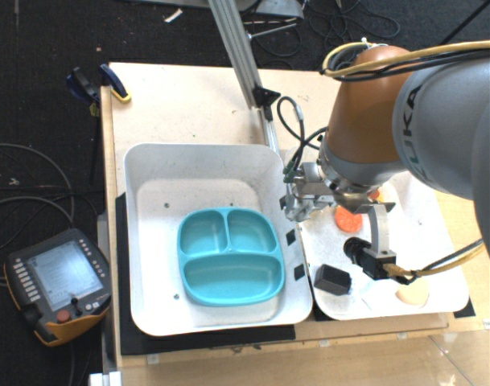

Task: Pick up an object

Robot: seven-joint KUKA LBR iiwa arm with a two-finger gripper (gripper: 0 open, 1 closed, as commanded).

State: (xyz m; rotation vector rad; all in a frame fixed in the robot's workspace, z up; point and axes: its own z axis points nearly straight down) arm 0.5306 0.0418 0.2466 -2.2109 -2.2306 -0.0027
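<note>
My gripper hangs over the left side of the right bin, under the bulky orange-banded wrist that hides most of it. Just right of it, an orange object lies in the bin, partly covered by the arm. A small black block lies near the bin's front left corner. A pale cream object sits at the front right. I see nothing between the gripper's parts that show.
The left bin holds a teal divided plate in its middle. A slanted metal rail crosses the back of the bench. A teach pendant lies on the floor to the left.
</note>
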